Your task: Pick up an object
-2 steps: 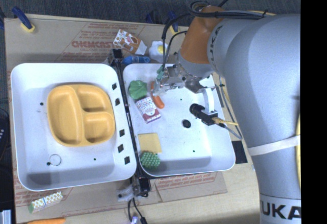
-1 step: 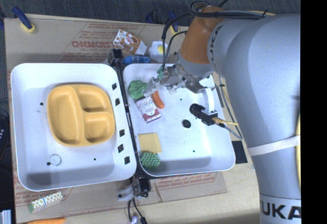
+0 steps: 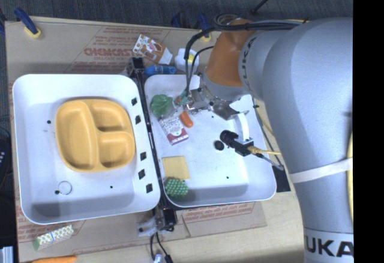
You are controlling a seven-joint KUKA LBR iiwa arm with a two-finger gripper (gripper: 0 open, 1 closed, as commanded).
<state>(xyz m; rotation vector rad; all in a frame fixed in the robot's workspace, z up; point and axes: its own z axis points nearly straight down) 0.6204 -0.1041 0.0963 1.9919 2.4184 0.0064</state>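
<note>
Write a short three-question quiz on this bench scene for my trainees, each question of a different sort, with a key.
1. True or false: the yellow divided tray lies in the right bin.
2. Which item lies nearest the gripper? A) green ridged ball B) orange carrot piece C) yellow square
3. Fill in: the arm reaches over the ____ bin.

Key: 1 false, it lies in the left bin; 2 B; 3 right.

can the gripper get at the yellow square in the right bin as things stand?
Probably yes. The yellow square lies flat near the right bin's front-left corner, top uncovered, with a green studded ball close in front. The gripper sits over the bin's rear-left clutter. Lying flat may make pinching hard.
</note>
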